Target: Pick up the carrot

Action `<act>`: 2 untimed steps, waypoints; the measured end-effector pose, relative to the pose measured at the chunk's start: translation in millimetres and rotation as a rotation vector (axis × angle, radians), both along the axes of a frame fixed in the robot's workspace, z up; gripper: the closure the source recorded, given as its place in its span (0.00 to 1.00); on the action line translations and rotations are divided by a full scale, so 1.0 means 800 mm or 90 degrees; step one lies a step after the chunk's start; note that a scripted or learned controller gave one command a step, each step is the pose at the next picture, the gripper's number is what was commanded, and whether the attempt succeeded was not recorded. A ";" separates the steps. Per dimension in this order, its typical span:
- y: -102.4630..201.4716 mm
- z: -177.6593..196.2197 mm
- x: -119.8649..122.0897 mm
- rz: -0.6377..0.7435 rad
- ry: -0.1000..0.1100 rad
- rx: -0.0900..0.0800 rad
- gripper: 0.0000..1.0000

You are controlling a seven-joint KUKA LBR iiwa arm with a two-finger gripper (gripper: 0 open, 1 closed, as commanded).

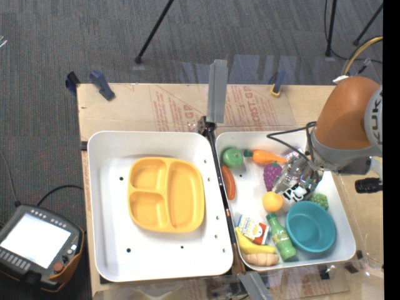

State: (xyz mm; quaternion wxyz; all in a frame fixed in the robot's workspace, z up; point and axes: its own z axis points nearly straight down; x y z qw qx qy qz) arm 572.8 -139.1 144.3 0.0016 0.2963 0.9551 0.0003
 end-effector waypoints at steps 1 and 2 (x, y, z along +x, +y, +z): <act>0.001 -0.002 -0.001 0.001 0.002 0.001 0.00; 0.008 -0.061 0.080 0.014 -0.002 -0.002 0.00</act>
